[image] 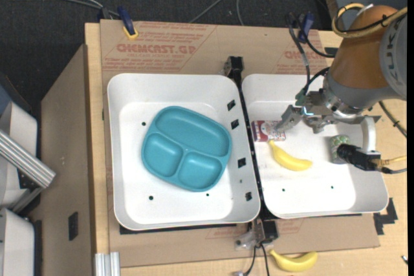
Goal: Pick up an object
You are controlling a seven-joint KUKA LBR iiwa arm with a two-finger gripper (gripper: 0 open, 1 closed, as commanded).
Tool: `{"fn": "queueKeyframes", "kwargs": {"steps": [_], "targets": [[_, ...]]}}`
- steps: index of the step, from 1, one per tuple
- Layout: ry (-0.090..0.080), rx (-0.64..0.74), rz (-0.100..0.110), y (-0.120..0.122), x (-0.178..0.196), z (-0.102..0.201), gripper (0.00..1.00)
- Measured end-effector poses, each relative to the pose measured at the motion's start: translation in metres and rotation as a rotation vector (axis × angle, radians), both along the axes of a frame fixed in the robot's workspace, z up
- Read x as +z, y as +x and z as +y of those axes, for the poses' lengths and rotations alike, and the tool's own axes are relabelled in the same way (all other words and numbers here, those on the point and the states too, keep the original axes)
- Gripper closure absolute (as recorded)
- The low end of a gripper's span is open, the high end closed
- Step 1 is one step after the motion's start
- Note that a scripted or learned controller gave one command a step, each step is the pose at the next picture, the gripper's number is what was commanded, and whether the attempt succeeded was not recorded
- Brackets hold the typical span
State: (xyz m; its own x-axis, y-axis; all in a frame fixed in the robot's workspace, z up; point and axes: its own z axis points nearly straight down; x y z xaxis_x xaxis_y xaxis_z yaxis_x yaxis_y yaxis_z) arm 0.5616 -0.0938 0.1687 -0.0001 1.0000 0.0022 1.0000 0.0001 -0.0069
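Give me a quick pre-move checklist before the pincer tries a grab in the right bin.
1. Pincer over the right bin: ok.
2. Target near it: ok, red-and-white packet lies just below the tips.
3. Nothing held yet: ok, no object sits between the tips.
4. Banana apart from packet: not ok, its end lies right under the packet.
5. Packet away from the bin wall: not ok, it lies by the left wall.
6. Finger opening: cannot tell.

Brown cardboard-topped bench [194, 42] bears two white bins [123, 158] side by side.
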Motion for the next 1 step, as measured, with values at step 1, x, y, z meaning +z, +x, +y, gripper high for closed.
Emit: {"fn": "queueKeyframes", "kwargs": {"steps": [1], "targets": [[0.001, -0.001, 0.002, -0.0095, -0.0586, -0.0025, 0.00]]}}
